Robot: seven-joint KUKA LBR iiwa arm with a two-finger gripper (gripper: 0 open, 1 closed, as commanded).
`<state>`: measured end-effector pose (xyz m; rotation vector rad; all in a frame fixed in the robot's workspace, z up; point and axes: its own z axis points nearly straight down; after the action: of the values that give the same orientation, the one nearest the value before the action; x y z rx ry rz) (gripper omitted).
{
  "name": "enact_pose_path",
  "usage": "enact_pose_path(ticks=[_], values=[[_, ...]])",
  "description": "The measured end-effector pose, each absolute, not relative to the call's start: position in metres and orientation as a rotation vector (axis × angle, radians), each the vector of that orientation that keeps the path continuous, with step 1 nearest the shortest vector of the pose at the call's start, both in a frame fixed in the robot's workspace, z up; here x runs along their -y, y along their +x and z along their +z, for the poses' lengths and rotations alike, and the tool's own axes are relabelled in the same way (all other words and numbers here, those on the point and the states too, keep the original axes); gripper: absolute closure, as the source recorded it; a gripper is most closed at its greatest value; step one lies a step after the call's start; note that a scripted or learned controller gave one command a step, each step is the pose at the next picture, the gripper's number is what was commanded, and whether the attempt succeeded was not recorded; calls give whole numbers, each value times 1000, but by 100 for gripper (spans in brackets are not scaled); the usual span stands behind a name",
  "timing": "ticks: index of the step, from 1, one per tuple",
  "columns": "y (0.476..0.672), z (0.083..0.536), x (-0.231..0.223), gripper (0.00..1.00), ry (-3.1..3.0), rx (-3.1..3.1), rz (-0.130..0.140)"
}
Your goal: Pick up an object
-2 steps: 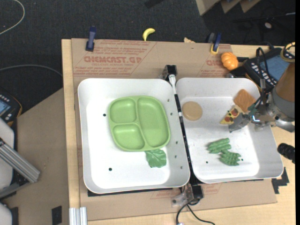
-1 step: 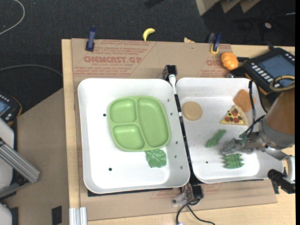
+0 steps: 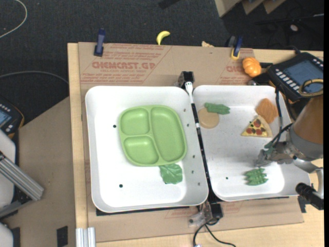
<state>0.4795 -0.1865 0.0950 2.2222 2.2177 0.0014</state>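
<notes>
**Gripper low in right bin, finger state unreadable**

While the arm (image 3: 311,125) is reaching in from the right, most of it is getting cut off by the frame edge. Gripper (image 3: 267,157) is sitting low over the right bin (image 3: 226,187), just above the green leafy toy (image 3: 255,177). Fingers are blurring into dark wiring, so I cannot tell if they are apart or together; nothing visibly between them.

Also lying in the right bin: pizza slice (image 3: 256,128), tan round piece (image 3: 208,119) touching a green leafy piece (image 3: 217,108), orange-brown piece (image 3: 267,109) partly running behind the arm's cable.

Left bin (image 3: 100,153) is carrying a green divided plate (image 3: 152,135), with a green lettuce piece (image 3: 171,173) touching its lower edge.

On the bench (image 3: 128,66) outside the bins: small orange fruit (image 3: 251,66), yellow banana (image 3: 162,36) at the far edge.
</notes>
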Motion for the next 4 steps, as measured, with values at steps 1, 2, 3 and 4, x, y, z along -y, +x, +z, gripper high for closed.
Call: enact_pose_path(ticks=[1, 2, 3, 4], values=[[548, 160, 149, 100, 2207, -2222, 9], [486, 192, 51, 100, 2216, -2236, 3], [480, 267, -39, 100, 2205, -2233, 14], [487, 361, -39, 100, 2213, -2219, 16]])
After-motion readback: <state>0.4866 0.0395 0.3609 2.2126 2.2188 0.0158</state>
